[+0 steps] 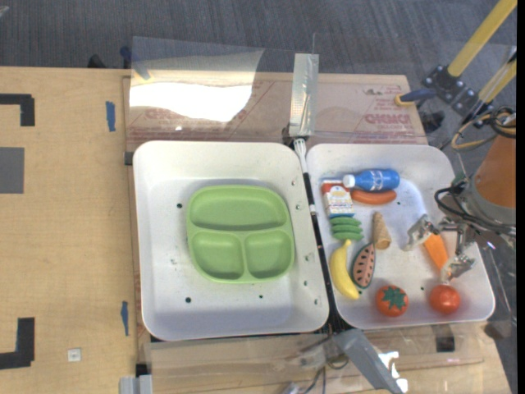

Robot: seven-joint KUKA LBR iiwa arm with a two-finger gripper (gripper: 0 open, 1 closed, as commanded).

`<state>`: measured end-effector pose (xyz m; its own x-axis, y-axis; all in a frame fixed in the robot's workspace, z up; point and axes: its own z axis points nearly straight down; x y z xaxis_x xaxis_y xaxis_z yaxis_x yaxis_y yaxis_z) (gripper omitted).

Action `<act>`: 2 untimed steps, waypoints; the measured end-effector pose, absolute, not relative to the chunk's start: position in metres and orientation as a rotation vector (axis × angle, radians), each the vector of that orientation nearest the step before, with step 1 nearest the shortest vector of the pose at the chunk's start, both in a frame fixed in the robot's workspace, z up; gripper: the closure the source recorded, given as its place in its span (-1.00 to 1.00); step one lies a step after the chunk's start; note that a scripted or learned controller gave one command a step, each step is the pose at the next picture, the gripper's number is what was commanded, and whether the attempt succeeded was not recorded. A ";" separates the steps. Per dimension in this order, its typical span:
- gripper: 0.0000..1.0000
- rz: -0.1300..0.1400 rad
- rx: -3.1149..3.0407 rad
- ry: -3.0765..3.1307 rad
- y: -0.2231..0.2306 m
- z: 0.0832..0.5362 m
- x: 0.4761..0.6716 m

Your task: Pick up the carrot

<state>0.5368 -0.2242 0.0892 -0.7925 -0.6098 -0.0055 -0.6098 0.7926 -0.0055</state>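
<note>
claw (pixel 438 247): fingers apart, straddling the carrot (pixel 436 251)
arm (pixel 497 179): reaching in from right, low over the right bin (pixel 484 302)

A tan wooden bench (pixel 57 220) with black markings stands on dark grey carpet (pixel 205 6) under bright glare.

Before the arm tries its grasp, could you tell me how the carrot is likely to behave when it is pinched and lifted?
The carrot looks like a smooth plastic toy, so probably stiff and light. Its tapered shape may let it slide out of the gripper if pinched near the narrow end. Lying flat in the right bin, it could roll when nudged, perhaps toward the tomato.
</note>
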 end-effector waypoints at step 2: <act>-1.00 -0.012 -1.006 2.956 -0.222 0.102 0.541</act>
